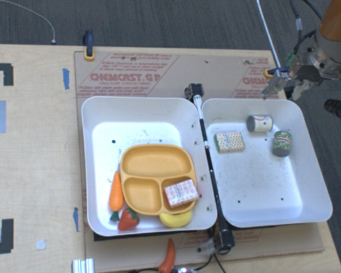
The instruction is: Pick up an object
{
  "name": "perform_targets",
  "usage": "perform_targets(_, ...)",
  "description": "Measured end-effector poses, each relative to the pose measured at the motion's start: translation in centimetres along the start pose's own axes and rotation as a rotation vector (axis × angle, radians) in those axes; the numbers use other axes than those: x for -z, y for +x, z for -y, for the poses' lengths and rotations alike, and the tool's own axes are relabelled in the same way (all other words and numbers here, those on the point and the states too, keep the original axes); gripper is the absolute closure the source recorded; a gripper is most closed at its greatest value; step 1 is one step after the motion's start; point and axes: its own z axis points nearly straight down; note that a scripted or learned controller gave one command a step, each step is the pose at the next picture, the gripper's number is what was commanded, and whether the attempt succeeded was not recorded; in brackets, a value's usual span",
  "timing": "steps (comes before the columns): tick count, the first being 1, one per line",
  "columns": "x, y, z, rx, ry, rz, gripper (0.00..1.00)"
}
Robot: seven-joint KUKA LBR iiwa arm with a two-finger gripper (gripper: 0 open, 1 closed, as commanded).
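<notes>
The right bin (pixel 307 206) holds three small things near its far side: a pale can lying on its side (pixel 260 123), a green-labelled can standing upright (pixel 282 143), and a flat speckled box (pixel 229 141). My gripper (pixel 282 88) hangs above the far right corner of that bin, just beyond its rim and up-right of the pale can. Its two fingers stand apart, open, with nothing between them. The arm's orange band (pixel 333 17) shows at the upper right.
The left bin (pixel 96 152) holds a yellow divided tray (pixel 156 178) with a red-white packet (pixel 181 193) in one compartment. A carrot (pixel 116 191), a strawberry (pixel 128 220) and a banana (pixel 175 218) lie around the tray. A clamp (pixel 194 91) sits between the bins.
</notes>
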Motion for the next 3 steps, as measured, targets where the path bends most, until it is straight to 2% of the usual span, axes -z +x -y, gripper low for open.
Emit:
perform_targets(1, -13.8, -1.5, 2.1, -0.001, 0.002, -0.001, 0.00)
perform_targets(2, -17.7, 1.8, 4.8, -0.001, -0.008, 0.001, 0.00)
perform_targets(3, -18.3, 4.2, 10.6, -0.001, -0.015, 0.005, 0.00)
